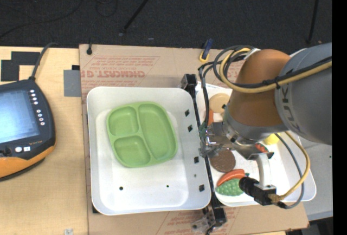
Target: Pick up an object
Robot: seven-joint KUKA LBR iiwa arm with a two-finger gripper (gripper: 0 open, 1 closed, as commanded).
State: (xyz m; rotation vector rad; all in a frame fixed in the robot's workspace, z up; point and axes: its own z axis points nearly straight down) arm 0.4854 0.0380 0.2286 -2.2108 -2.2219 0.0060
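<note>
over the right bin [309,188] hangs the gripper [209,144].

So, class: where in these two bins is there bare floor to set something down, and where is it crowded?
Free: the left bin, below the green divided plate, toward its near wall. Crowded: the right bin, where the arm hangs over a brown disc and green toy.

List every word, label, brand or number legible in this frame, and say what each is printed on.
Red print on the cardboard sheet under the bins: upside down and too blurred to read.
Light letters on the arm's grey casing: partly cut off, not readable.
Handheld pendant screen on the left: no legible text.
Green divided tray: no markings.
</note>
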